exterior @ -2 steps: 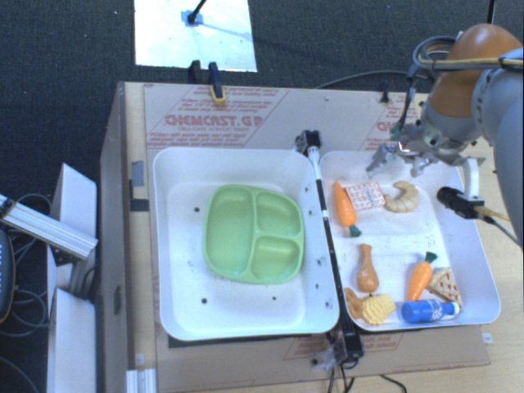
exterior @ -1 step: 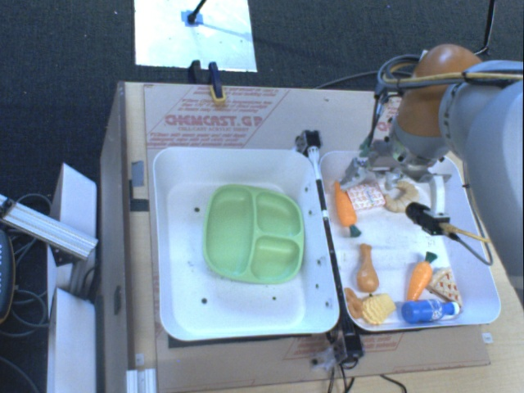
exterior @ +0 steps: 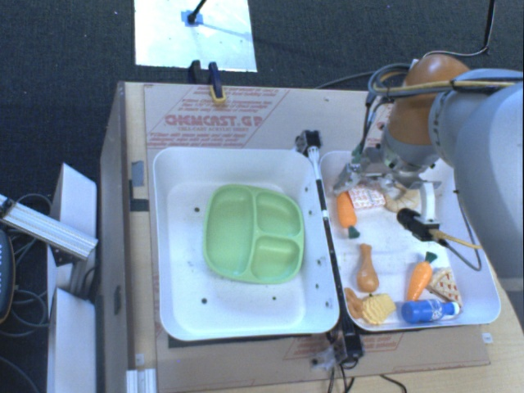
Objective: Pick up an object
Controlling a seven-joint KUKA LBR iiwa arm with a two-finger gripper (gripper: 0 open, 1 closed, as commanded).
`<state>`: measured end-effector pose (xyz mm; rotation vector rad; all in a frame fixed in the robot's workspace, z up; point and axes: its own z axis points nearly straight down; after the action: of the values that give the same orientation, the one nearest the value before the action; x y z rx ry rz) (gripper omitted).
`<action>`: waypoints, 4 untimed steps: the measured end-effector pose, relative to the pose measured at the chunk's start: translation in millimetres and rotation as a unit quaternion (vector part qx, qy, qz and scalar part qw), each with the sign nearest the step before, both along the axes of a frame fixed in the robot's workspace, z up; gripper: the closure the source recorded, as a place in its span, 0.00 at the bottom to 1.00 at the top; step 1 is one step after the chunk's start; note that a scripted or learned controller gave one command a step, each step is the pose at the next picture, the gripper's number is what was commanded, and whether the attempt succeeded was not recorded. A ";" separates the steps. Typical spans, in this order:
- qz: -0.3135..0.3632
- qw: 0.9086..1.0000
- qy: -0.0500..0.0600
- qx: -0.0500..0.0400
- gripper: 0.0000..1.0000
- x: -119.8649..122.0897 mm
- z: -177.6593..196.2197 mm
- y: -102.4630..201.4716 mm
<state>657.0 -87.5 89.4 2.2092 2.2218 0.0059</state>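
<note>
1. I saw the gripper [exterior: 366,173] down at the far end of the right bin [exterior: 494,300], with the grey arm reaching in from the right.
2. From this angle I could not tell whether it was clenched or released; the wrist hid its tip.
3. Nothing showed as held.
4. Nearest candidate: a small red-and-white packet [exterior: 365,199], flat and boxy, white with red printing, lying just below the gripper on the bin floor.
5. I could not tell whether the gripper touched the packet or merely sat above it.
6. Just left of the packet lay an orange carrot [exterior: 347,210], green end pointing toward the near side.
7. Right of the packet I saw a pale beige piece [exterior: 407,199], partly hidden by the robot.
8. Mid-bin lay a tan drumstick [exterior: 366,270], well apart from the gripper.
9. Along the near side were a yellow ridged piece [exterior: 377,308], a blue bottle [exterior: 426,310] on its side, a second carrot [exterior: 418,280] and a waffle wedge [exterior: 445,286], bunched close together.
10. The left bin [exterior: 176,244] held a light green divided plate [exterior: 252,234], lying flat near its middle.
</note>
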 end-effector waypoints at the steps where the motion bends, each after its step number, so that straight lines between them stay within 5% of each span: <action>1: 0.001 1.000 -0.006 0.000 1.00 3.6 14.0 0.9; 2: 0.001 1.000 -0.006 0.000 0.00 3.5 13.7 0.9; 3: -0.001 1.000 -0.005 0.000 0.00 -13.5 1.2 0.3; 4: -0.001 1.000 -0.007 -0.002 1.00 -12.2 13.1 -1.1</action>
<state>644.8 -88.6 102.4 2.2036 2.2102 0.0169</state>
